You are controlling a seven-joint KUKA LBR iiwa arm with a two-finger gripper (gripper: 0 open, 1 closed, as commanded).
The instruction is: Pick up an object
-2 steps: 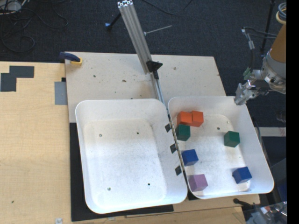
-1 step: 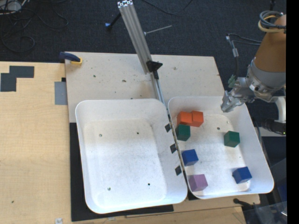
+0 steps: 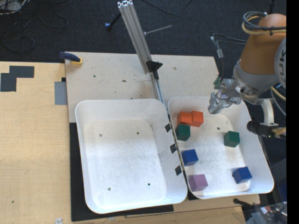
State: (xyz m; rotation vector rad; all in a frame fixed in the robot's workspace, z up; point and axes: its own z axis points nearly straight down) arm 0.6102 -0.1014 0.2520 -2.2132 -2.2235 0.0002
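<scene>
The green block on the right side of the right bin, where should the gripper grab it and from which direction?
Probably from straight above, closing on two opposite flat sides of the green block. It sits alone on the right bin floor, with open space all around for fingers.

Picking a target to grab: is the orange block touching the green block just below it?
Touching. The camera view shows the orange block meeting the dark green block with no white bin floor between them.

orange block point(image 3: 190, 118), purple cube point(image 3: 197, 182), white bins point(image 3: 93, 111)
</scene>
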